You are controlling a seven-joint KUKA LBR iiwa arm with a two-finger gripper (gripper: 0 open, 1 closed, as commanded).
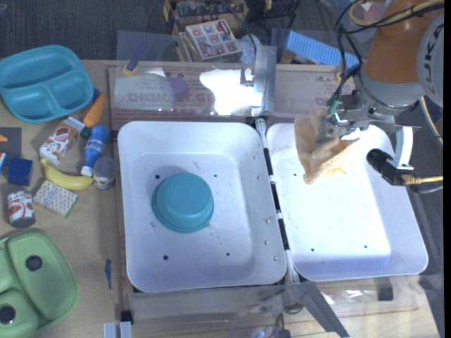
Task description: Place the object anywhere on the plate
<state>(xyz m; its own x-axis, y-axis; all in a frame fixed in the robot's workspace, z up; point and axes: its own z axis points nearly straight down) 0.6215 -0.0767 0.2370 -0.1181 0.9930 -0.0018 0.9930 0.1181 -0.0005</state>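
Bread (325,162) hangs pinched in the fingers (337,129) over the right bin (352,259); next, carry it left onto the plate (183,201).

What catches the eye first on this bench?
The grey arm with its orange band reaches in from the right, its hand over the right bin beside a blurred tan object. In the middle of the left bin sits a round teal plate.

We counted two shallow white bins (141,153), one round teal plate (183,201), one tan bread-like object (325,162), one yellow banana (65,177) and one blue sectioned tray (46,83).
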